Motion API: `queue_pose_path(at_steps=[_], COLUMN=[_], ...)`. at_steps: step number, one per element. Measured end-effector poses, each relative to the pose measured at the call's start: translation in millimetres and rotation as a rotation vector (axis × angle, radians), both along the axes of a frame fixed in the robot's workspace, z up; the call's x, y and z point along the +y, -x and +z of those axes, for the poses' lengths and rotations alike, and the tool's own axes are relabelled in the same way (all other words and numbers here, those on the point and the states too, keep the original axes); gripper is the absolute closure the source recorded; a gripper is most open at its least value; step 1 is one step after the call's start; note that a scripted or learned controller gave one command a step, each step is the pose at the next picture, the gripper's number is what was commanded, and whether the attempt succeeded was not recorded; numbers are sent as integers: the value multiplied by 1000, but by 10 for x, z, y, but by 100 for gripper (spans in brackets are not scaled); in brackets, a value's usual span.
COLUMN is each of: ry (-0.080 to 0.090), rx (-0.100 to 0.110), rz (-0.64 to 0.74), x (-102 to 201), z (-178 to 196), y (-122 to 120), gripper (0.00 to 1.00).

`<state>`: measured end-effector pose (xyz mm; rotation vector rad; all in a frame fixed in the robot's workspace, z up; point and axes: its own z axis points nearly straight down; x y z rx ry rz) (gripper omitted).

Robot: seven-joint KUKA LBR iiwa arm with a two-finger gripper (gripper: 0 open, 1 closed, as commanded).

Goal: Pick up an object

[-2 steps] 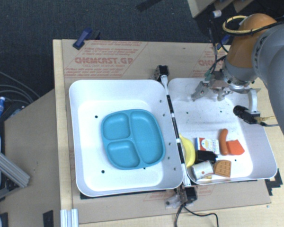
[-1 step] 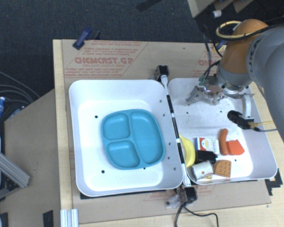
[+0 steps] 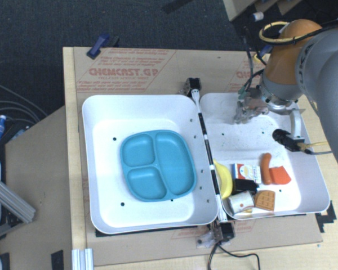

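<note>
The metal two-finger gripper [image 3: 249, 112] hangs at the upper right over bare floor of the right-hand white plastic bin [image 3: 225, 136] — whether it is open or closed I cannot tell. The small toy foods — yellow banana [image 3: 223, 178], orange-red sausage [image 3: 265, 168] — crowd the lower right corner, well apart from it, so closing here would likely catch nothing.

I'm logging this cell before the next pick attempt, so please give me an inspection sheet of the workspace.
Surface: two white bins, left bin, right bin, on a cardboard-covered bench.
Job's things: banana, sausage, orange piece, cracker, small carton, all in the right bin's near end.
Clutter: blue divided plate in the left bin.
Grippers: gripper low over the right bin's far end.
Cables: black cords on the floor at left.
Surroundings: dark carpet.
</note>
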<state>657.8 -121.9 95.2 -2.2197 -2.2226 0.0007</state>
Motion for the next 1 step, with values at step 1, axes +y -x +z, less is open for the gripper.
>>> queue_pose_path(at_steps=[1], ry=[0], rx=[0], rz=[0], x=[0], z=[-2], y=[1], gripper=[0])
